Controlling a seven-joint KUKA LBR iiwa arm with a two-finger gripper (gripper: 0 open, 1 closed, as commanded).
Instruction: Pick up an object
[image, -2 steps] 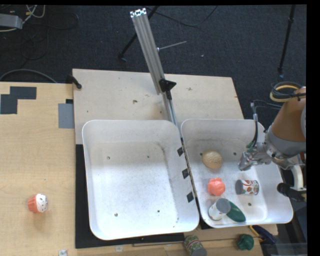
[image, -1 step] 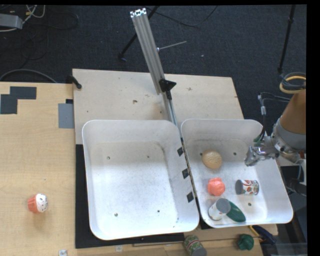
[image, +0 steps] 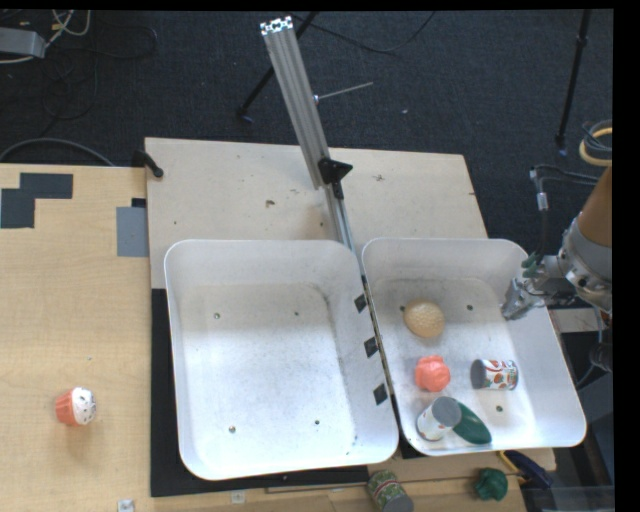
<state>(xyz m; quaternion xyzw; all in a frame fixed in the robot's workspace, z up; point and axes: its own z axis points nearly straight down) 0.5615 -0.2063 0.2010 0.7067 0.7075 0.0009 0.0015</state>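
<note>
Camera view: my gripper hangs over right rim of right bin, arm entering from right. Cannot tell its state. 4 objects lie in that bin, all left of and below my tool: tan ball nearest, orange ball further down, small can just below me, green-and-white object by front wall. Left bin well apart. Small orange-white toy far left on bench.

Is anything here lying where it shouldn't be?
Yes. A small orange-and-white toy sits on the wooden bench far left, outside both bins, and two greenish things lie beyond the right bin at its front edge.
</note>
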